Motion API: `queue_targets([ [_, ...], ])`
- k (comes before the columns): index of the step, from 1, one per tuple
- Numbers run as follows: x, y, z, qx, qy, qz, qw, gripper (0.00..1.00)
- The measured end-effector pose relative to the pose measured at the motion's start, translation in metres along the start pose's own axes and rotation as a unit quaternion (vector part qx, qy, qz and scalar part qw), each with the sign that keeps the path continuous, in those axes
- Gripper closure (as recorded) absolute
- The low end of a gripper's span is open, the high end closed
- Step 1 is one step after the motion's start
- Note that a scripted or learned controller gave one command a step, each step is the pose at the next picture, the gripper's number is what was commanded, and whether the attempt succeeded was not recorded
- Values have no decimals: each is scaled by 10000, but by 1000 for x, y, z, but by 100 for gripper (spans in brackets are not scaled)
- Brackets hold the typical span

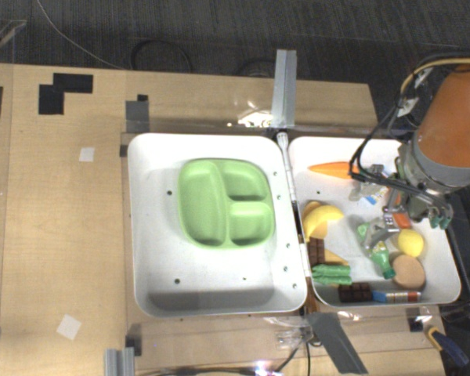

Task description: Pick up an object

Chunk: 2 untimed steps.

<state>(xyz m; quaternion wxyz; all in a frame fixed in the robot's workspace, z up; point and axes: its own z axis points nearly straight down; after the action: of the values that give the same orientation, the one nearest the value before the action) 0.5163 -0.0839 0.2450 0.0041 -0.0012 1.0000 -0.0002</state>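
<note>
Over the right bin (453,288), the pincer (384,232) hangs among toys, a green piece (380,257) at its six o'clock; its opening cannot be told.

Glossy green plastic tray (223,202), wooden bench (55,233)

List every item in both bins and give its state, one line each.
Green sectioned plastic tray: flat in left bin.
Orange toy carrot: lying in right bin.
Yellow banana: lying loose.
Yellow lemon: resting beside pincer.
Tan round piece: resting near front.
</note>
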Motion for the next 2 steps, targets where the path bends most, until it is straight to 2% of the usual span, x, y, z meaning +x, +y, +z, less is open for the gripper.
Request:
queue_targets([
  [1, -11, -30, 147, 6, -24, -616, 9981, 0],
  [2, -75, -99, 157, 16, -31, -367, 9993, 0],
])
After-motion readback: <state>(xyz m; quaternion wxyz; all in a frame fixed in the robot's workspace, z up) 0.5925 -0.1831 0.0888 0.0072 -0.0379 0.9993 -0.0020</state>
